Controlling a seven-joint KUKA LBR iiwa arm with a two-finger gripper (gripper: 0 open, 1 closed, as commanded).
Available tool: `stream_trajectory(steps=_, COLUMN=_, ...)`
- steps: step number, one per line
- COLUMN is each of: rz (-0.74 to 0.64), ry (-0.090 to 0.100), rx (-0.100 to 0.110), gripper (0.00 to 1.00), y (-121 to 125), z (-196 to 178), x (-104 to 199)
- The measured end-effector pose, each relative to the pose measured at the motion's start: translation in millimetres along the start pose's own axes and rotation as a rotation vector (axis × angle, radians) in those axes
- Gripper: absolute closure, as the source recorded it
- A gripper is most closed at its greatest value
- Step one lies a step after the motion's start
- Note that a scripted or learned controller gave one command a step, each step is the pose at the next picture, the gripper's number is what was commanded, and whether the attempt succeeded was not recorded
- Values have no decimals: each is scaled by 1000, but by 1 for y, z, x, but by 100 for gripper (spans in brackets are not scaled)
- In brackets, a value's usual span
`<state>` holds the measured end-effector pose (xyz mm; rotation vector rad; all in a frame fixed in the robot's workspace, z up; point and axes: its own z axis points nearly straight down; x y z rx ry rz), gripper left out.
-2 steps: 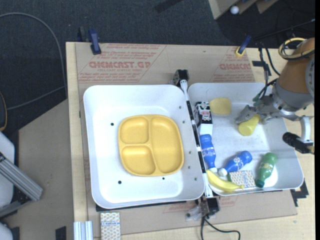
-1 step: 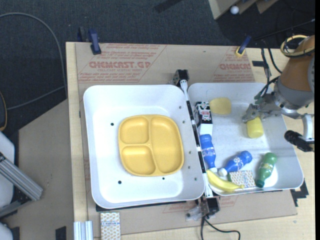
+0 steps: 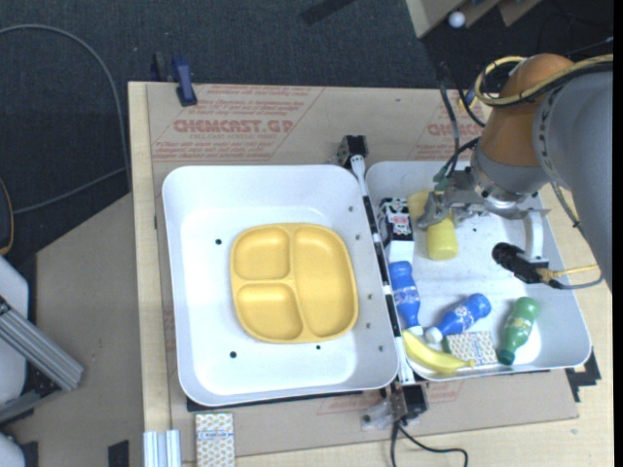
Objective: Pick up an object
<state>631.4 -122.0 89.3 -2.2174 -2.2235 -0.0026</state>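
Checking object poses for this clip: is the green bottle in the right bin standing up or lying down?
Lying down. The green bottle shows its full side along the right bin floor, beside the patterned packet.

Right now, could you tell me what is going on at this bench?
The grey arm reaches into the right bin, its gripper down at a yellow cylinder near the bin's back. A banana, two blue bottles and a green bottle lie nearer the front. The left bin holds a yellow divided plate.

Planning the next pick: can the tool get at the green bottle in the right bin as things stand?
Probably yes. The green bottle lies near the right bin's front right corner with nothing on top; the tool is at the bin's far side, over the yellow cup.
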Motion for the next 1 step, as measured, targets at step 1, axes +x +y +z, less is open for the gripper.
stream_trajectory(steps=1, rz=0, ry=0, rx=-2, gripper=100, y=-32, z=-96, x=124)
